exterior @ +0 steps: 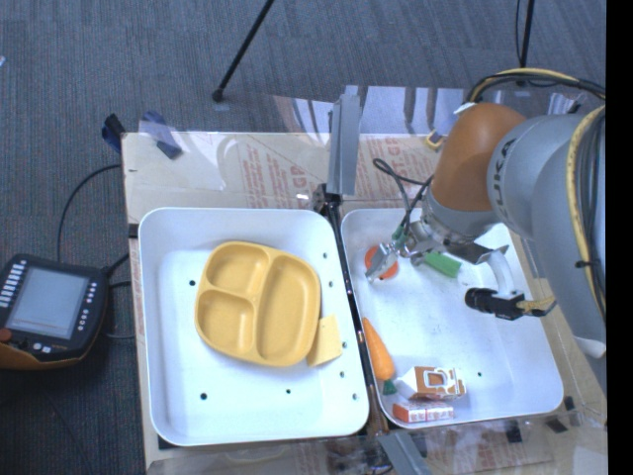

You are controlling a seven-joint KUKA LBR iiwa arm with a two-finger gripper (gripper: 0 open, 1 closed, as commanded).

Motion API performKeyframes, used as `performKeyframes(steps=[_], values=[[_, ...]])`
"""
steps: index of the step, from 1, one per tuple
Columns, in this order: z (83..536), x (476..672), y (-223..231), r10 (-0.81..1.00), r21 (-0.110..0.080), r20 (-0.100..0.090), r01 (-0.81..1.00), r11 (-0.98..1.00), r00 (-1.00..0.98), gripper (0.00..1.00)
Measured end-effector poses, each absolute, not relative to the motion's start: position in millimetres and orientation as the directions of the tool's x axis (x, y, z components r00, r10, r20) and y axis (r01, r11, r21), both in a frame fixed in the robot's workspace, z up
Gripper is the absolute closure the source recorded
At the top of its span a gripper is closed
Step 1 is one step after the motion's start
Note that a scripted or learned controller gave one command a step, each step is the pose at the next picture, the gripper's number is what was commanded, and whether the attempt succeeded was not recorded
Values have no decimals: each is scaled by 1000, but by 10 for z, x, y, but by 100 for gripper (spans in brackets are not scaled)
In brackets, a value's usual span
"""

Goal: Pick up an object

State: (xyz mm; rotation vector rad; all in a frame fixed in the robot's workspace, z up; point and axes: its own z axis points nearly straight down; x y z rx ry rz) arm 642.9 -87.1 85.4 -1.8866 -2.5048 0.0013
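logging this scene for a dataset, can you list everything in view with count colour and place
shallow white plastic bins: 2, white, side by side on the bench
yellow divided plastic plate: 1, yellow, in the left bin
pale yellow wedge block: 1, pale yellow, at the plate's right edge
orange toy carrot: 1, orange, right bin, left side
small orange-and-white carton: 1, right bin, front
flat red-and-white packet: 1, right bin, front edge
round orange-red toy: 1, right bin, back left, at the gripper
handheld control pendant: 1, grey and orange, on the floor left
gripper: 1, over the right bin
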Motion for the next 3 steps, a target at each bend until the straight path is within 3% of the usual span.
performKeyframes(steps=[1,2,3], values=[[971,6441,-873,961,-1,5,961,275,-275,100],[1897,6452,-636,1000,3,0,1000,26,-26,100],[1866,6440,-633,1000,-2,0,1000,27,-27,0]])
